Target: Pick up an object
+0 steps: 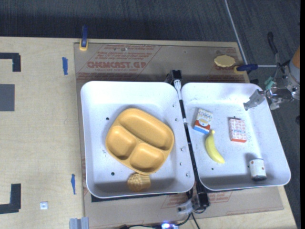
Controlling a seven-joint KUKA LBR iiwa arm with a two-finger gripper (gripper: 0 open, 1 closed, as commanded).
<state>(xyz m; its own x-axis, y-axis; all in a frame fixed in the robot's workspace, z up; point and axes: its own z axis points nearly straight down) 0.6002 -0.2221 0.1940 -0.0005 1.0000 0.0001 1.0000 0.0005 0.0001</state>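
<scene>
We logged the two-finger metal gripper (264, 99) with fingers spread wide and holding nothing, above the right white plastic bin's (281, 149) far right rim, with a yellow banana (213, 149), two small printed cartons (203, 120) (237, 129) and a white cylinder (258, 168) inside.

Grey metal claw (263, 100); orange band above the wrist.

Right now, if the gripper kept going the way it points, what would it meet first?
The gripper points left and slightly down over the right bin's far right corner. It would probably meet bare bin floor first, short of the red-and-white packet; depth is hard to judge.
</scene>
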